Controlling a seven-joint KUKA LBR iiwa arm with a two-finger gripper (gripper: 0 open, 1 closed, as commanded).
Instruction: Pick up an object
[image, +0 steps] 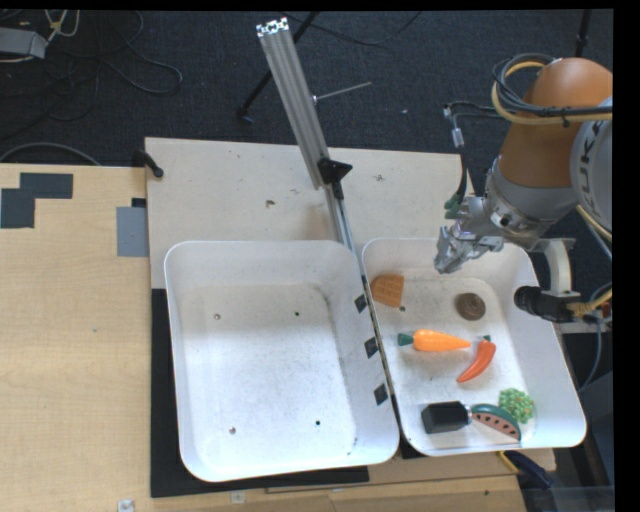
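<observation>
Right bin (555, 405): carrot (442, 342) lengthwise, left-pointing stem.

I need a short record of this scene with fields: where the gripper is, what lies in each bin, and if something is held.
gripper position: gripper above the far part of the right bin
held object: nothing visible between the fingers
right bin contents: brown block, brown round piece, carrot, red pepper, black block, watermelon slice, green grapes
left bin: no objects visible
nearest to gripper: brown round piece
</observation>
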